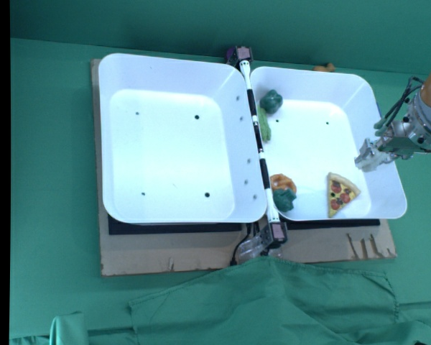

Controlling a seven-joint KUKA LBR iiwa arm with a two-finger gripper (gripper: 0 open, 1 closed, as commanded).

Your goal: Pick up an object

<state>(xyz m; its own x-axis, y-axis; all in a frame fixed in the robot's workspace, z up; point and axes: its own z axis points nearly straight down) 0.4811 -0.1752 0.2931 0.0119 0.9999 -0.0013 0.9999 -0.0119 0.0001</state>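
Note:
The right bin (359, 92) holds a pizza slice (340, 192) near its front, an orange piece (281, 183) with a dark green piece (284, 200) against it at the front left, and a dark green vegetable (271, 100) with a light green pod (263, 124) at the back left. My gripper (369, 158) hangs over the right bin's right rim, right of and a little behind the pizza slice. Nothing shows between its fingers.
The left bin (115, 77) sits beside the right one, joined by a black-and-white bar (253, 124). Both rest on a cardboard sheet (165, 254). Crumpled green cloth (273, 300) lies in front. A small orange thing (325, 67) lies behind the right bin.

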